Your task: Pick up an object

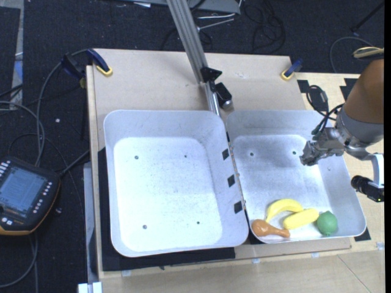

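Nearest the lens, along the front edge of the right bin (278, 133), lie four small things in a huddle: a brown drumstick-shaped toy (269, 228), two yellow bananas (285, 207) (301, 218) that touch each other, and a green ball-like fruit (327, 223) at the bin's front right corner. Beside it the left bin (122, 127) has bare white floor, and both bins rest on the pale table (159, 81). Farther back, the claw (307, 157) hangs over the rear right part of the right bin, well apart from the huddle, with the grey and orange arm (366, 102) reaching in behind it. Whether its tips are apart or together I cannot tell at this size, and nothing shows between them. I judge the step in hand to be the approach, with no grasp yet made. Next the claw would need to travel forward to the front edge, settle over one piece, likely an outer one such as the green fruit, and descend without nudging its neighbours.
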Tool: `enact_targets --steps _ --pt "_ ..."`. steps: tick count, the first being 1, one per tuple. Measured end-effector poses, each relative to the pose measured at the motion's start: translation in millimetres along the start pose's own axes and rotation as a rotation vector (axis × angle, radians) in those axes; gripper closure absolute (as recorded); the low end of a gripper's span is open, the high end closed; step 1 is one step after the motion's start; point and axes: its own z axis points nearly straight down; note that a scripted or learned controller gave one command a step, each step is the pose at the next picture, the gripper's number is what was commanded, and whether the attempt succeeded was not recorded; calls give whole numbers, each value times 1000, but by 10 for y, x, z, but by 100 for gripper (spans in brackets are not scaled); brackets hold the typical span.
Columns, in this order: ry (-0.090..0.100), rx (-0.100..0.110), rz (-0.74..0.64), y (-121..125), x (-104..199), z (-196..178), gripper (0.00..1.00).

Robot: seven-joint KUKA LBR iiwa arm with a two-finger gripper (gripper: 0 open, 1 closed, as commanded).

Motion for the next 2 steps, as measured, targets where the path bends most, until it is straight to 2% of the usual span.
enact_targets --steps 1,2 --pt "0 -3 0 24 -12 -419 100" --pt "0 0 0 26 -13 -516 100"
